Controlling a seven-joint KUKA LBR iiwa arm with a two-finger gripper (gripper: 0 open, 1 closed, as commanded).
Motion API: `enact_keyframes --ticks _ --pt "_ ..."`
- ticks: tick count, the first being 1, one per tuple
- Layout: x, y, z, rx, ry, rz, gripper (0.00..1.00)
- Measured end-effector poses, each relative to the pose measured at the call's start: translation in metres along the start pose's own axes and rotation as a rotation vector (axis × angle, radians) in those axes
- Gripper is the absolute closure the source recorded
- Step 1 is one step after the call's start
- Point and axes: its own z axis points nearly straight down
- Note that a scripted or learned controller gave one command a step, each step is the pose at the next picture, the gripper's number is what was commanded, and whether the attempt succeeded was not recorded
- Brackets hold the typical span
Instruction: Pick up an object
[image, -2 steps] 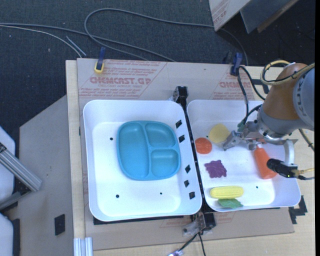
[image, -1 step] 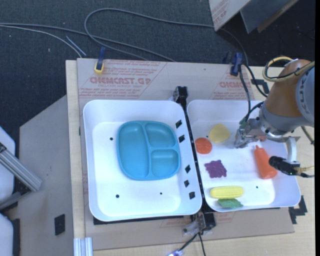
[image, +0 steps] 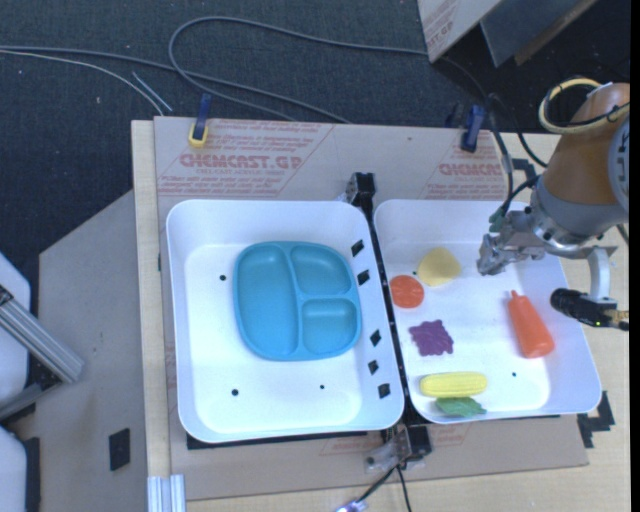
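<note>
The right bin (image: 560, 395) holds several toy foods: a pale yellow lump (image: 438, 266), an orange round piece (image: 406, 291), a purple bunch of grapes (image: 432, 337), an orange-red carrot (image: 527, 325), a yellow corn cob (image: 453, 383) and a green piece (image: 460, 406). My gripper (image: 492, 260) hangs over the bin's upper part, just right of the pale yellow lump and above the carrot. Nothing shows between its fingers.
The left bin (image: 200, 380) holds a blue divided plate (image: 297, 299). A black divider with clips runs between the two bins. Cables trail across the dark floor at the back, and a cardboard box stands at the top right.
</note>
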Motion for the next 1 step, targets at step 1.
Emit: enact_keyframes --ticks 1 --pt "0.0009 0.0066 -0.0646 -0.003 -0.001 0.000 1.00"
